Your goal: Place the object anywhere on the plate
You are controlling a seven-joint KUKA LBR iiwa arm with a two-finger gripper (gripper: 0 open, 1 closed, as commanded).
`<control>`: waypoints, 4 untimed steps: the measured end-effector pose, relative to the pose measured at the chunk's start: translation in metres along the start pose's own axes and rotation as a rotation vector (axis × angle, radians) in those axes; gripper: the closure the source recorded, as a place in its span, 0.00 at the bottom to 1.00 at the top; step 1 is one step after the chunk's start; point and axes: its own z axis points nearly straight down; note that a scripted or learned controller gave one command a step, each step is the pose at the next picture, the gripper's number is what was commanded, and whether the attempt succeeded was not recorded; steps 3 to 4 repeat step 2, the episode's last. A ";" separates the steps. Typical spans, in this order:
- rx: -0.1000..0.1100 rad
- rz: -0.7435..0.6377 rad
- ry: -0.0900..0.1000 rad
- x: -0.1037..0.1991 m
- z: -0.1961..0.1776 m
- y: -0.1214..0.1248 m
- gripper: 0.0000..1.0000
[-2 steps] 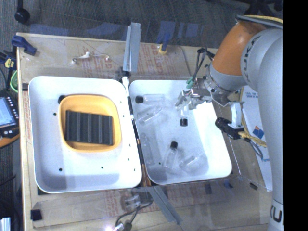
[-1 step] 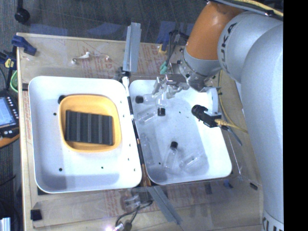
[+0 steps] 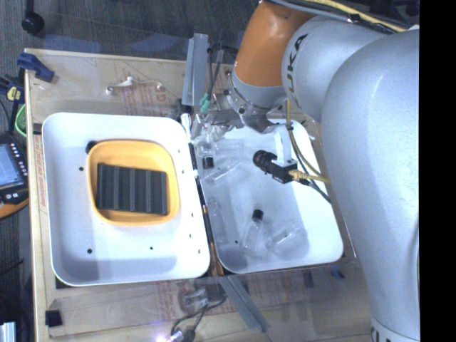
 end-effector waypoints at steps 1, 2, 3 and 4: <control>-0.001 -0.238 -0.001 0.038 0.029 -0.005 1.00; -0.001 -0.237 -0.001 0.037 0.029 -0.005 0.00; -0.001 -0.237 -0.001 0.037 0.029 -0.005 0.00; -0.001 -0.237 -0.001 0.037 0.029 -0.005 0.00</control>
